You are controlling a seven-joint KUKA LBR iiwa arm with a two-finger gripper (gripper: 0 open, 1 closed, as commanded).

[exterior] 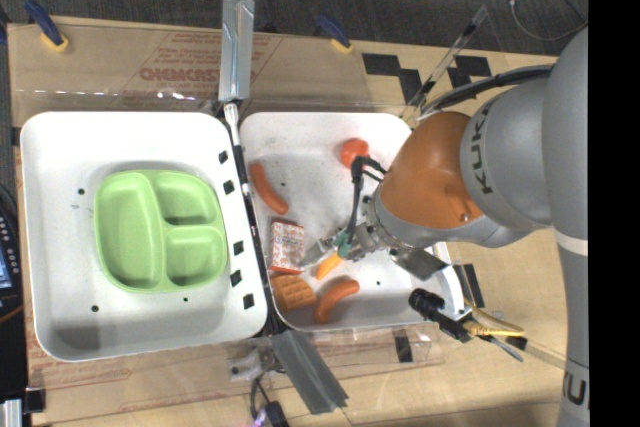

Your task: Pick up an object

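Several small food-shaped objects are being held in the right bin. An orange-red sausage is lying at a slant near the bin's left wall. A round red-orange piece is resting toward the far side. A flat pink-and-white patterned packet is lying near the middle, with a square waffle-like brown piece just beside it on the near side. A second sausage is lying tilted near the front wall. A small orange wedge-shaped piece is sitting between the packet and the second sausage.
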